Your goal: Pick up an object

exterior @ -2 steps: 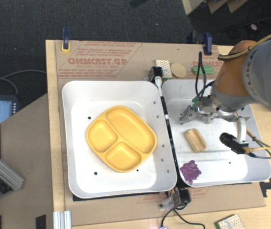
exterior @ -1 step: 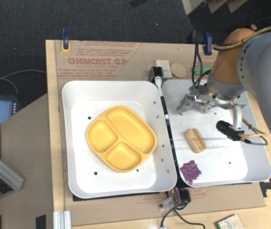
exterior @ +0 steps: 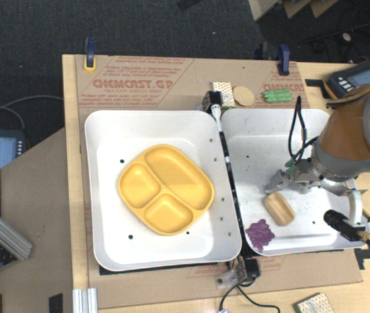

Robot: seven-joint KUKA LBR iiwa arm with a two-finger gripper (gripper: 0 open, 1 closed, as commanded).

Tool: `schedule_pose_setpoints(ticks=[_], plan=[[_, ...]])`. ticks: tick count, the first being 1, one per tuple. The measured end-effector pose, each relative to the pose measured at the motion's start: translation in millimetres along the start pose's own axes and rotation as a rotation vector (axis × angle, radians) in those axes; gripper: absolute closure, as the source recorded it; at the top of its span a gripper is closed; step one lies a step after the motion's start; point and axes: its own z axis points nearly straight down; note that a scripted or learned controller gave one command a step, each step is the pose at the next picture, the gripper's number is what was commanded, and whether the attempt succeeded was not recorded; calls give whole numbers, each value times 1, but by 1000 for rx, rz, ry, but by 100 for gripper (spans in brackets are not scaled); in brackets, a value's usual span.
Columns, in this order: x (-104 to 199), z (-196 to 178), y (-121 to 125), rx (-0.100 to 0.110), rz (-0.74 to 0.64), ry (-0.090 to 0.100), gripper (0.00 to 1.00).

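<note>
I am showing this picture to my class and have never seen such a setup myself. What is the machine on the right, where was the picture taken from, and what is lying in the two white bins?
One camera looks down at a slant on a bench. The grey and orange robot arm reaches in from the right; its end effector sits low in the right bin, just above a tan cylinder. A purple piece lies nearby. The left bin holds a yellow divided tray.
</note>
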Motion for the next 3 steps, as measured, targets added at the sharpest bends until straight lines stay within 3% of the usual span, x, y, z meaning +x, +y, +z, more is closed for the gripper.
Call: schedule_pose_setpoints(ticks=[1,2,3], plan=[[30,1,-55,-2,-6,3,0],[28,-10,-52,-11,-5,-3,100],[95,-106,-3,-22,-16,-2,100]])
